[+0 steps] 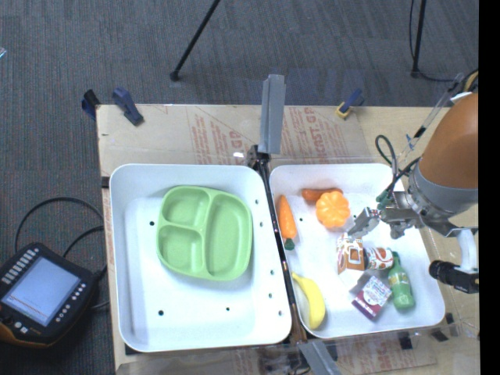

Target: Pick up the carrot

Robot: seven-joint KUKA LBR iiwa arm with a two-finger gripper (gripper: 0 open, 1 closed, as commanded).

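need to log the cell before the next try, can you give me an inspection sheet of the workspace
surface: bench bearing a left bin and a right bin side by side
job's things: carrot lying along the right bin's left wall, apart from the gripper
clutter: green divided plate in the left bin; in the right bin a pumpkin, banana, green bottle, small packets
grippers: gripper over the right bin, beside the pumpkin
cables: black cable by the arm; another to the pendant
surroundings: blue clamps, stand legs on grey carpet
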